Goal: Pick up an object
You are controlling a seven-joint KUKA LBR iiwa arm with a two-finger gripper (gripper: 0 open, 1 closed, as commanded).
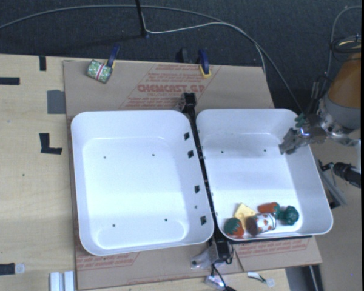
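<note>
Pale wooden bench (24, 180) against dark blue carpet (60, 11).

Two shallow white plastic bins sit side by side on a brown cardboard sheet (170, 90), the left bin (79, 180) at nine o'clock, the right bin (309, 180) at three holding small mixed toys (261, 218) clustered in its five o'clock corner, the two-finger gripper (291, 141) over its two o'clock rim.
</note>
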